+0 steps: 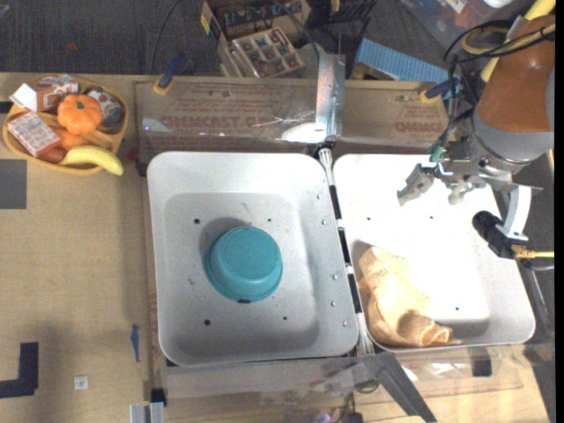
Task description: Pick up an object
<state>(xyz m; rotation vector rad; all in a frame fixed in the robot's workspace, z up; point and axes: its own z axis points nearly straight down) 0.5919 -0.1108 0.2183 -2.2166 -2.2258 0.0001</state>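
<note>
Two shallow white bins sit side by side on the surface (70, 263), seen from above at a slant. Much of the arm (520, 86) is cut off by the frame's right and upper edges, with its orange band and a tangle of cables showing above the wrist. Glare washes out the floor of the right bin (441, 210), so its far wall is hard to trace. The tool (434, 188) hangs over that bin's far half, fingers spread apart and holding nothing, tilted toward the bin's centre. Below it, well apart from the fingertips, a crumpled tan cloth-like object (397, 302) lies against the right bin's near-left corner; its exact make cannot be told. The left bin (176, 183) holds a teal bowl (245, 263), set upside down near the middle of the floor. At the surface's far-left corner a small basket (26, 144) carries an orange toy pumpkin (79, 113), a banana (92, 158) and small boxes whose labels are too small to read. Cardboard (229, 117) lines the far side behind both bins.
</note>
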